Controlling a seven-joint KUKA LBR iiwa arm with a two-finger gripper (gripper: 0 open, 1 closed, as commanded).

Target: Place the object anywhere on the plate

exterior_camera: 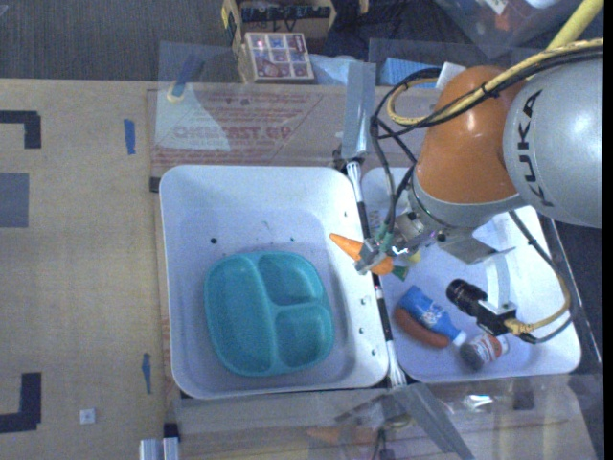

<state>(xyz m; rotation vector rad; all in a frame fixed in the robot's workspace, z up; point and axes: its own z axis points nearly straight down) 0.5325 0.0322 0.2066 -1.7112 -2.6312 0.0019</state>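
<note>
A teal plate (270, 311) with three compartments lies in the left white bin (192, 209), toward its front. An orange carrot-shaped object (343, 244) hangs over that bin's right edge, its pointed tip aimed left, up and to the right of the plate. My gripper (376, 255) is shut on the carrot's thick end, right above the divider between the two bins. The arm's orange band and grey body cover much of the right bin's back.
The right bin (565, 353) holds a blue packet (421, 307), a reddish-brown sausage shape (426, 331) and a small grey and red can (482, 350) near its front. A cardboard box (278, 12) stands beyond the bins.
</note>
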